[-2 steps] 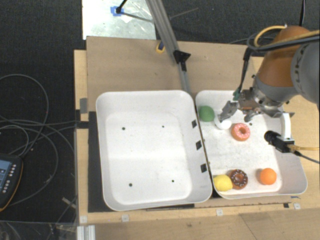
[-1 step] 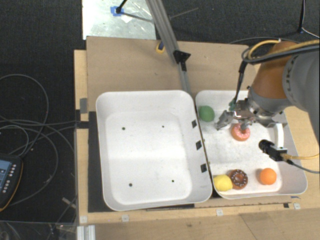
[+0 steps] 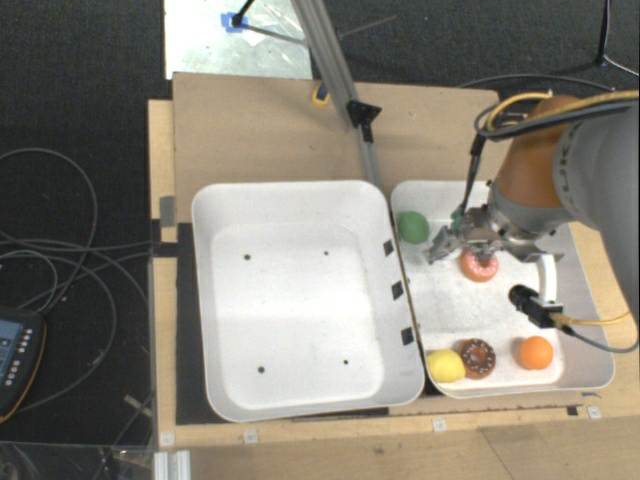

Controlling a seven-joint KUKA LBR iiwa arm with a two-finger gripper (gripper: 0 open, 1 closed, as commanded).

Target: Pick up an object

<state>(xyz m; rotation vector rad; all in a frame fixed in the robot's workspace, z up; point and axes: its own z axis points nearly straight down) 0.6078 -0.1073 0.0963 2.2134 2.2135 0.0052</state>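
So the arm [image 3: 575,163] comes in from the right and hangs over the right bin [image 3: 590,373], with the orange band sitting just above the wrist. The gripper [image 3: 462,240] is low over the far-left part of that bin, and honestly I cannot tell how it stands, too small and cluttered there to read.

Objects in the right bin: a green ball [image 3: 413,227] at the far-left, just left of the gripper. A pink frosted donut [image 3: 480,265] just right of and slightly nearer than the gripper, close up against it, but I can't say it's gripped. Along the near edge there's a yellow lemon-ish thing [image 3: 446,366], a chocolate donut [image 3: 477,358] right beside it, touching or nearly so, and an orange ball [image 3: 536,352] a bit further right.

The left bin [image 3: 225,218] sits beside it on the wooden surface [image 3: 250,128]. A yellow cable [image 3: 600,320] loops off the wrist.
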